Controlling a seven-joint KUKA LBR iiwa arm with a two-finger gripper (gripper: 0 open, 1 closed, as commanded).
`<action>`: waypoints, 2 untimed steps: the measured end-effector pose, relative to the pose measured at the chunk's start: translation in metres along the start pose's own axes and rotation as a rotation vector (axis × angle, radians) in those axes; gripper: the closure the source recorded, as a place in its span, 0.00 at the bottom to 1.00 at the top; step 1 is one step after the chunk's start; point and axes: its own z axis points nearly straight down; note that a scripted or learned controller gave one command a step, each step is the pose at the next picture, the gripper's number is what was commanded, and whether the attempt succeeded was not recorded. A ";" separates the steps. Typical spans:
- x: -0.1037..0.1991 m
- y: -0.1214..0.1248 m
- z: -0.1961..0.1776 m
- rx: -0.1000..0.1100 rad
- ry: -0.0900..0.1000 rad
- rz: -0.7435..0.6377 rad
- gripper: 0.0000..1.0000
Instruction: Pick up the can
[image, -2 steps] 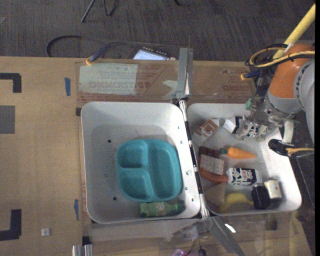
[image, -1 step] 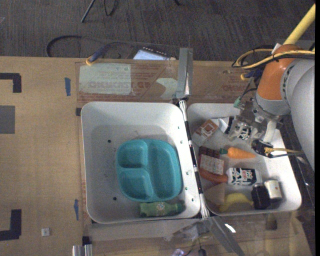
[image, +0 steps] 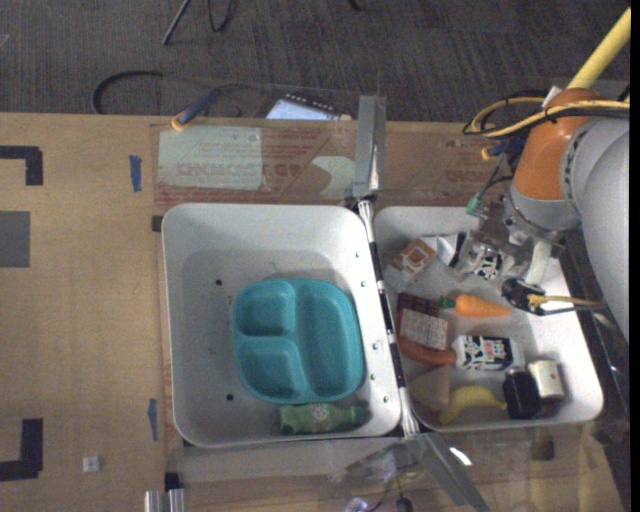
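Gripper (image: 489, 262) hung low over the far part of the right bin (image: 585, 405), below the arm's orange band (image: 545, 165). Whether it was released or clenched could not be told from the slanted view, and nothing could be seen in its grasp. Just beside it, toward the divider, lay a small box (image: 412, 257). Nearer the camera a carrot (image: 482, 306) lay crosswise, with a brown packet (image: 422, 328) beside it and a white carton (image: 486, 352) with black marks just below that. A banana (image: 474, 400) rested near the bin's front wall. The can (image: 534, 386), dark with a silvery end, lay on its side in the front right corner of this bin, just beside the carton and well apart from the gripper. In the left bin (image: 190, 240) sat a teal plate (image: 297, 338) with three compartments, and a green packet (image: 320, 417) lay along the front wall.
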 end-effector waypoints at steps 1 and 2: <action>0.067 -0.016 -0.099 -0.058 0.036 -0.109 0.00; 0.064 -0.009 -0.030 -0.062 0.030 -0.338 0.00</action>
